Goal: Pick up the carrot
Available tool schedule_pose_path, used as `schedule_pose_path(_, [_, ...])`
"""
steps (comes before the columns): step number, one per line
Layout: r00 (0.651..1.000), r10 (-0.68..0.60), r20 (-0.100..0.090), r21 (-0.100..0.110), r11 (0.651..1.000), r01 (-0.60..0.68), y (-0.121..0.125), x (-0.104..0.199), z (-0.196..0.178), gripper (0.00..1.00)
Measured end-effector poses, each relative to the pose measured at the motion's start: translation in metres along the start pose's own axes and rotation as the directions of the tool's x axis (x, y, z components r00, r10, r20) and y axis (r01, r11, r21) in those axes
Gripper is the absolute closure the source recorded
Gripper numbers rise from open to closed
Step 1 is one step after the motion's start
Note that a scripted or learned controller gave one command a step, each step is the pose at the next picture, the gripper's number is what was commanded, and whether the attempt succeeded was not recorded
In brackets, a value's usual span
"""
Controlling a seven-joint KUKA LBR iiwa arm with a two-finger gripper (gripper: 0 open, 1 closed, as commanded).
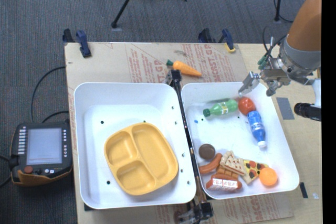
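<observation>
The carrot (184, 67), orange with a green top, lies on the cardboard-covered bench behind the two bins, just beyond the gap between them. My gripper (259, 86) hangs over the back right corner of the right bin (281, 128), well to the right of the carrot. Its fingers (248, 84) are spread open with nothing between them. A red tomato (247, 106) sits just below the gripper.
The right bin also holds a green bottle (221, 108), a blue bottle (256, 127), a brown ball (207, 151), a sausage (210, 165), a pizza slice (251, 168) and an orange (269, 177). A yellow divided plate (140, 157) lies in the left bin (89, 113). Blue clamps (82, 42) grip the bench's back edge.
</observation>
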State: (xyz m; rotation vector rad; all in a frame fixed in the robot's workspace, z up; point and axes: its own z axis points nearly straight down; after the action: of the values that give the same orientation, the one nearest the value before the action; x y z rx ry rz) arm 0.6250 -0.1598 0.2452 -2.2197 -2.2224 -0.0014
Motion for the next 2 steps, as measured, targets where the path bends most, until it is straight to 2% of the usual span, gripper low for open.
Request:
schedule_pose_path(1, [0.988,-0.153,-0.002,0.007,0.988,0.153,-0.079,-0.054,0.055,0.0])
schedule_pose_path(2, [0.93,-0.369,-0.006,0.005,0.93,0.369,-0.15,-0.051,0.111,0.0])
